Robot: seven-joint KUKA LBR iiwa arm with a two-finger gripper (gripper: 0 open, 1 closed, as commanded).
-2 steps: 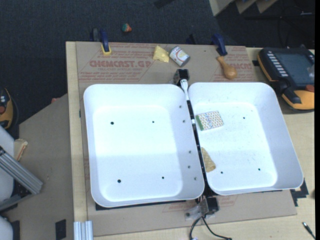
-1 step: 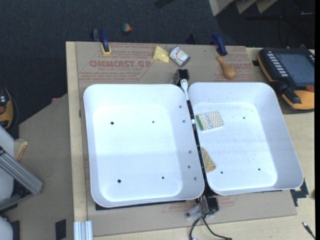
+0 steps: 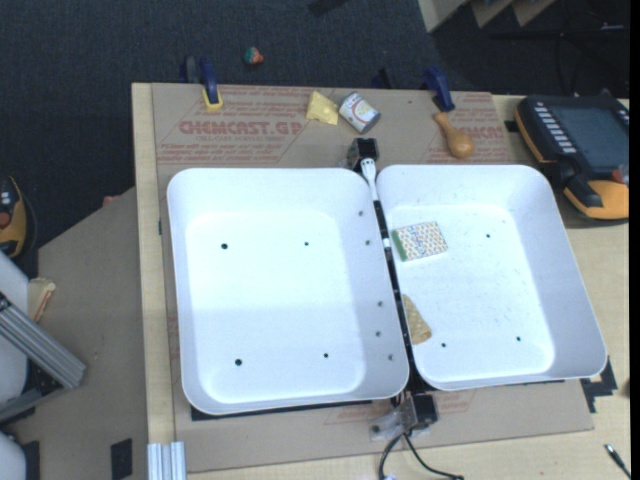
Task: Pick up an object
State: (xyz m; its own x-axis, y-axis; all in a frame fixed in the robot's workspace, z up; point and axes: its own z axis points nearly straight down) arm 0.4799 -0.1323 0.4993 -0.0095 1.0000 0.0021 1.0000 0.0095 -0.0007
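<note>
Two shallow white bins sit side by side on the worktop (image 3: 150,268): the left bin (image 3: 190,298) and the right bin (image 3: 560,268), which holds the candidate objects. A small patterned sponge-like pad (image 3: 419,240) with a green edge lies flat in the right bin, close to its left wall, and a thin tan scrap (image 3: 416,324) lies nearer the camera, tucked against that same wall. Outside the bins, beyond their far rims, a yellow piece (image 3: 322,109), a small white box (image 3: 359,112) and a wooden-handled tool (image 3: 453,135) rest on the worktop. Gripper state cannot be told from this view. Risks, as judgement: both bin objects lie right beside the divider where the two bins meet, so a descending gripper could strike the rim or wall before its tips straddle the item. The tan scrap looks thin and flat, likely to slip under the tips, not between them. The pad is the better target, though a squeeze could simply nudge it against the wall and come up with nothing
</note>
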